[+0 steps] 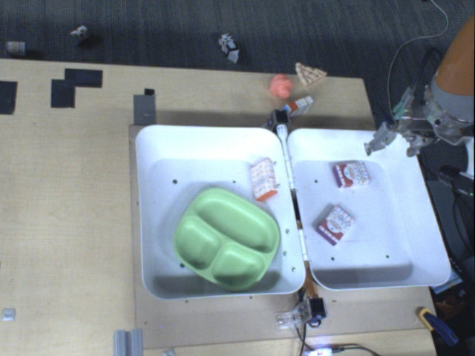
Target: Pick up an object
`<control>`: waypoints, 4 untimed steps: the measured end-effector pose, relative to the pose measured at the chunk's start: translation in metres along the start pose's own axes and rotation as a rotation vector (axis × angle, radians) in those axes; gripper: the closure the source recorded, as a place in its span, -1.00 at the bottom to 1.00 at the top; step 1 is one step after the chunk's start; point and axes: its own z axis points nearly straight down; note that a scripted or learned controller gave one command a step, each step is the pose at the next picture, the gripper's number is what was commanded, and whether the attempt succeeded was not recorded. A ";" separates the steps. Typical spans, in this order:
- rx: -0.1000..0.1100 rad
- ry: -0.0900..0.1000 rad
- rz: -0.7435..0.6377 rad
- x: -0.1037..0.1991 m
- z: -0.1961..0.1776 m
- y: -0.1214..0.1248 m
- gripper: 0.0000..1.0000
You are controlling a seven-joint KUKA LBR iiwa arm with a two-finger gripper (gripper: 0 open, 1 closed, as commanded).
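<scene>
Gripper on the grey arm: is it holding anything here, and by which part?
Nothing is held. The two-finger gripper hangs over the right white bin's upper right edge, apart from the two small red-and-white packets lying inside.

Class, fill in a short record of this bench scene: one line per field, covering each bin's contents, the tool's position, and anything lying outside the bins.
left bin: green divided plate; small orange-and-white packet near the right wall
right bin: two red-and-white packets, upper packet and lower packet
tool: over the right bin's upper right corner, holding nothing visible
outside bins: orange ball and pizza-slice toy on the bench behind
</scene>
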 end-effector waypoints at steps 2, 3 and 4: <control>-0.007 -0.003 0.002 0.042 0.132 -0.119 -1.00; -0.002 0.004 -0.002 -0.030 0.132 -0.098 -1.00; -0.008 -0.004 0.002 0.035 0.131 -0.141 -1.00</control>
